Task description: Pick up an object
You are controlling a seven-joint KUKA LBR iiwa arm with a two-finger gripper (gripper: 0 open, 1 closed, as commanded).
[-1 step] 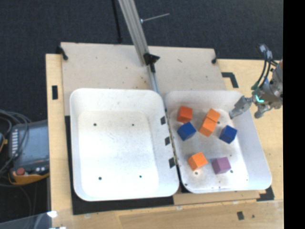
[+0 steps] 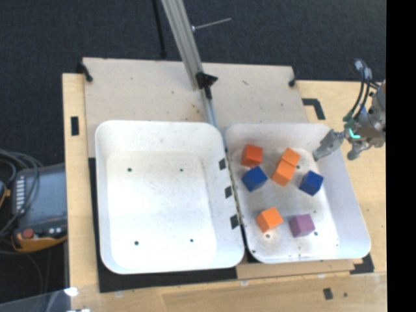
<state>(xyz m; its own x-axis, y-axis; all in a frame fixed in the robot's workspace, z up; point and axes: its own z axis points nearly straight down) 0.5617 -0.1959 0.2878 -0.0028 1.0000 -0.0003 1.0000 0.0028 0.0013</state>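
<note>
I'm lining up; nothing is picked yet.
I'm holding the gripper [image 2: 341, 145], fingers spread and gripping nothing, over the right bin [image 2: 348, 239] rim, nearing the blue cube [image 2: 312, 182] among other cubes.

Light was even and fairly bright from above. The white bins [image 2: 162, 194] were nearly washed out, shadows were faint and short, and the whole view looked soft and slightly grainy.
</note>
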